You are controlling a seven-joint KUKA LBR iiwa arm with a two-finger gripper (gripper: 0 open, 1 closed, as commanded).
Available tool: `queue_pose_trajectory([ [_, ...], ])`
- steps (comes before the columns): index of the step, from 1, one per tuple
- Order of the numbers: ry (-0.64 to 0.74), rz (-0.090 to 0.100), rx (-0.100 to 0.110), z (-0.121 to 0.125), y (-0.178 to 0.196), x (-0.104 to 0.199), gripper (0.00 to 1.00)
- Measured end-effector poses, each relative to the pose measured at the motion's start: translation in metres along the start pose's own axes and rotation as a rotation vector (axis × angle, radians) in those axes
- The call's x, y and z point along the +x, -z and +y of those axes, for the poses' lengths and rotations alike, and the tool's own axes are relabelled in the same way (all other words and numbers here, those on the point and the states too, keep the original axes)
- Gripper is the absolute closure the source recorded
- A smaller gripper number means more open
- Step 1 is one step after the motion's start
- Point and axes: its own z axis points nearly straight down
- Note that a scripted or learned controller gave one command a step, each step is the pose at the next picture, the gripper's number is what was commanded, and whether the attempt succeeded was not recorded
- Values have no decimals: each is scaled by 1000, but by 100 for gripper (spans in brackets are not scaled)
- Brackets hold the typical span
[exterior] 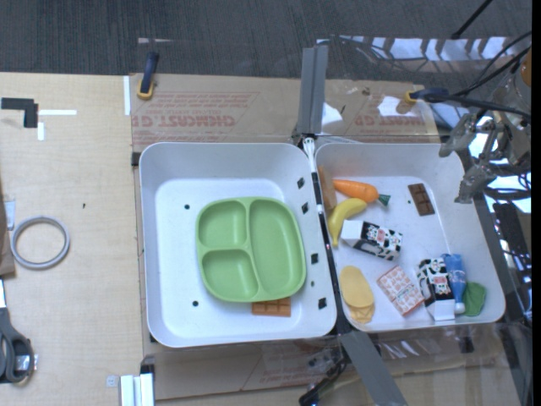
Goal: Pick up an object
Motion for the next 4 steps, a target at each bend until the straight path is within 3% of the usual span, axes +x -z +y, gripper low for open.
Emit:
queue_pose_trajectory([
  [1,-27,1,0,41,-160,26,0],
  [2,-29,0,0,98,-169,80,0],
  [3,7,-2,1,102,-169,24,0],
  [4,4,-4,1,6,-169,30,0],
])
